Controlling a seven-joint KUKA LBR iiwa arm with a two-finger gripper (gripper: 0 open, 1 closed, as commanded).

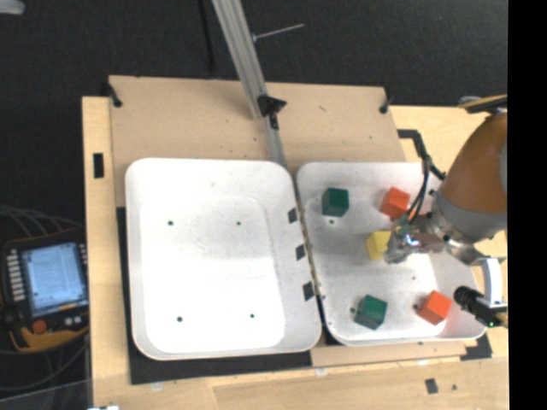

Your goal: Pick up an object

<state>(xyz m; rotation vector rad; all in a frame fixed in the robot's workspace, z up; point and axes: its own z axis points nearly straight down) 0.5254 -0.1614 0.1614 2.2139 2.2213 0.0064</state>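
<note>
Yellow block (378, 245) sits touching the gripper (398, 248); jaw state indeterminable. Right bin (342, 336) offers open floor centrally.

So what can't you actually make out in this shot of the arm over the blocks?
- Gripper: the wrist blocks it from the camera, so whether its fingers are open or shut can't be told.
- Yellow block: its right side is behind the gripper; contact unclear.
- Arm: cut off at the right.
- Pendant screen at left: text too small.

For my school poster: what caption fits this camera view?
Grey robot arm's gripper beside a small yellow block in the right white bin.
</note>
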